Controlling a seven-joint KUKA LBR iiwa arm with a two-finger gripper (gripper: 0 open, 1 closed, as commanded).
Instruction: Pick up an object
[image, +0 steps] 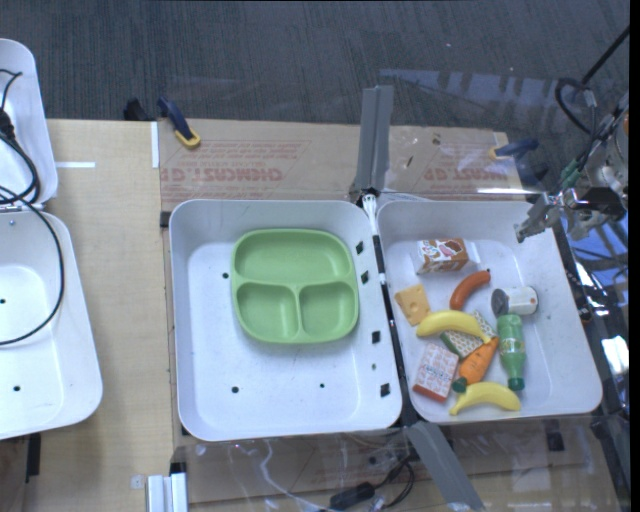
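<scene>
The right bin (560, 300) holds several toy foods. A small carton (441, 255) lies at the back, with an orange sausage (470, 289) and a cheese wedge (411, 301) in front of it. Nearer the front are a yellow banana (450, 322), a grey can (514, 300), a green bottle (511, 348), a carrot (478, 360), a red-and-white box (435, 372) and a second banana (486, 397). My gripper (540, 215) hangs above the bin's far right corner, apart from all the objects, with nothing seen in it.
The left bin (200, 340) bears a green divided plate (295, 285). A grey post (375, 140) rises between the bins at the back. Cables (590, 110) hang at the upper right. A white tub (30, 300) stands at the far left.
</scene>
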